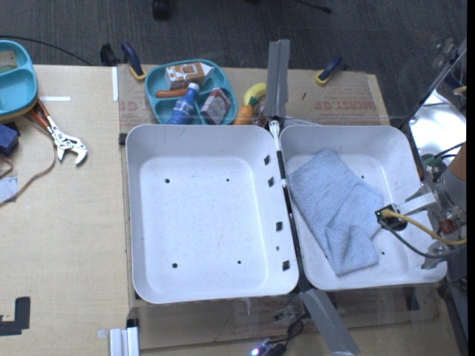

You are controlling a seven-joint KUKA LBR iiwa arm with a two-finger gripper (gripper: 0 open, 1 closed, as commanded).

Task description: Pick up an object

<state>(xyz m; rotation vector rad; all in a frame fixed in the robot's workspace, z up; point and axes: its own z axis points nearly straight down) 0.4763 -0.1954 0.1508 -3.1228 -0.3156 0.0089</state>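
Observation:
A crumpled grey-blue cloth (338, 206) lies in the right bin (401, 154), running from its back middle toward the front. My gripper (444, 225) is at the far right, over that bin's right rim. It stands to the right of the cloth's front end and apart from it. Nothing shows between the gripper and the cloth.
The left bin (148, 221) sits beside the right one, with a grey bar (278, 73) rising behind the gap between them. Behind the bins are a blue tray of toy food (157, 87) and some clamps. A wrench (65, 143) and a blue dish (15, 76) lie at the left.

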